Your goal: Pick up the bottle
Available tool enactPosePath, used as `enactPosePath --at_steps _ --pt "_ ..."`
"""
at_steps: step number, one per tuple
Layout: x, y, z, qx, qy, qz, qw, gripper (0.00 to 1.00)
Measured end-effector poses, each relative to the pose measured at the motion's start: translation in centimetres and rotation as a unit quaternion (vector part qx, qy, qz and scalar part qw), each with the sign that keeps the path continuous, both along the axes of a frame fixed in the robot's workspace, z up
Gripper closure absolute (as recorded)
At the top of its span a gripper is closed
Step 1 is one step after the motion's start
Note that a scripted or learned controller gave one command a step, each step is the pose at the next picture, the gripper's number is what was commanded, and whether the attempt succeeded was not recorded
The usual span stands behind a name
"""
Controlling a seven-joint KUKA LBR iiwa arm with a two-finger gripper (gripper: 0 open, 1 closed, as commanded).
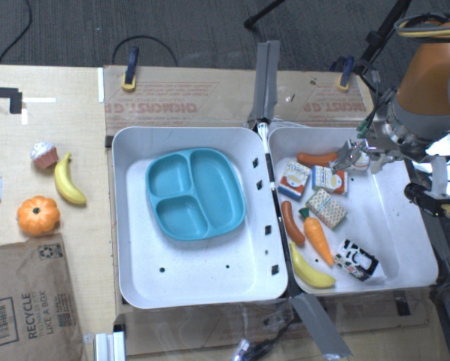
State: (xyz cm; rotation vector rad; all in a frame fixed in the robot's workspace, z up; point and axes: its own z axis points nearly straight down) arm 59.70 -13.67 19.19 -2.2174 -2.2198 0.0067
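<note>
A small black-and-white patterned object, which looks like the bottle, lies on its side near the front right of the right bin. My gripper hangs low over the back of that bin, beside a small blue-and-white carton and the end of a red sausage. It is well behind the bottle and apart from it. Nothing shows in the gripper's grasp.
The right bin also holds a second carton, a cracker box, another sausage, a carrot and a banana. The left bin holds a teal divided plate. A banana, a pumpkin and a cupcake lie on the bench at left.
</note>
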Motion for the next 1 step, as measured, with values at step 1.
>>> enactPosePath --at_steps 1 --pt "2.49 3.86 -8.42 0.0016 -0.002 0.332 0.9431 0.00"
